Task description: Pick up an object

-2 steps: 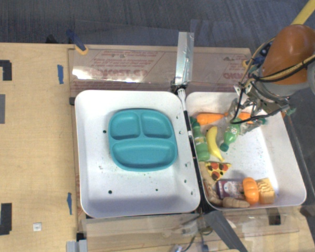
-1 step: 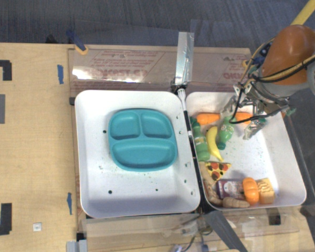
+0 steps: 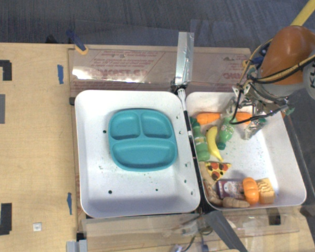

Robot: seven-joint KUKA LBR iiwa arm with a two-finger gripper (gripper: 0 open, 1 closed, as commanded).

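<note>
Looking down at the worktop (image 3: 26,156), you have two white bins side by side. Left bin (image 3: 89,193): one teal divided plate (image 3: 143,139), centred. Right bin (image 3: 291,164): toy foods crowded along its left and front sides, namely a carrot (image 3: 208,118), banana (image 3: 214,143), green pieces (image 3: 202,147), pizza slice (image 3: 218,169), purple packet (image 3: 229,187), orange piece (image 3: 250,189). Your jaws (image 3: 247,121) hang over that bin's back area; whether they are parted or gripping anything cannot be told.
</note>
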